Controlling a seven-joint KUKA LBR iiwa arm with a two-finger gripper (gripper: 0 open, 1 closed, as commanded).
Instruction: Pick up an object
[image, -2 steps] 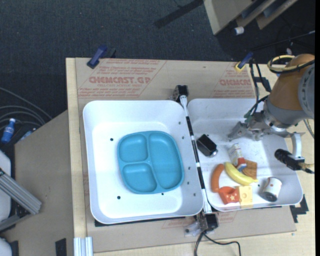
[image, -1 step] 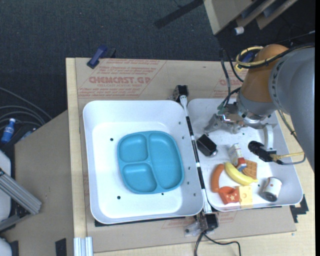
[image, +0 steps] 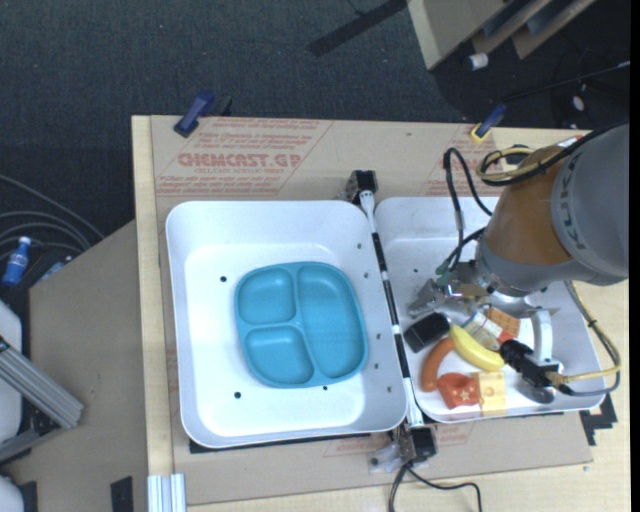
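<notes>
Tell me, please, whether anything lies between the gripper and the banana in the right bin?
Nothing visible does. The gripper hangs just above and left of the banana, with a small black block beside that path, not across it.

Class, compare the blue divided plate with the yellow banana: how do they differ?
The blue divided plate is far larger than the yellow banana. The plate lies alone in the left white bin; the banana sits crowded among other items in the right white bin. Both lie flat.

A curved yellow plastic banana lay slantwise in the right white bin, touching a red plastic tomato-like piece and a yellow block.
</notes>
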